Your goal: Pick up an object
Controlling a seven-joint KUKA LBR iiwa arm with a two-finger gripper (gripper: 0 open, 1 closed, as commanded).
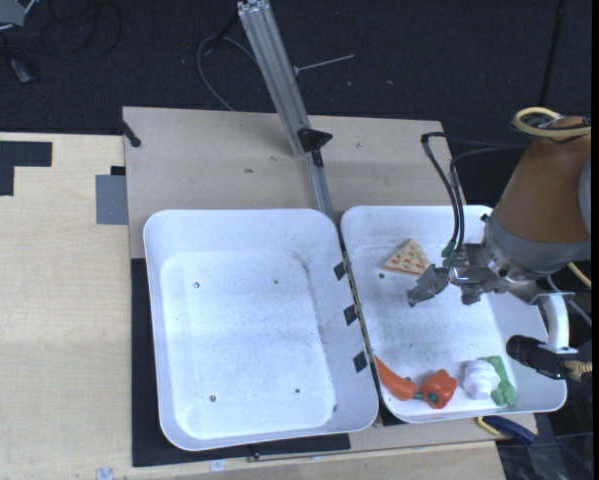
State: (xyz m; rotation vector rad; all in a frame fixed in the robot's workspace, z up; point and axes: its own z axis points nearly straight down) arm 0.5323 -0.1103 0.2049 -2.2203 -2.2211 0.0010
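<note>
end effector [429,286] fingers' state unclear, arm [544,208] cut off right

We see no readable text, labels, brands, numbers or signs anywhere in the camera view.

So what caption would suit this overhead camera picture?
Robot pincer poised above the right bin, near a tan wedge, red toys at the front edge.
</note>
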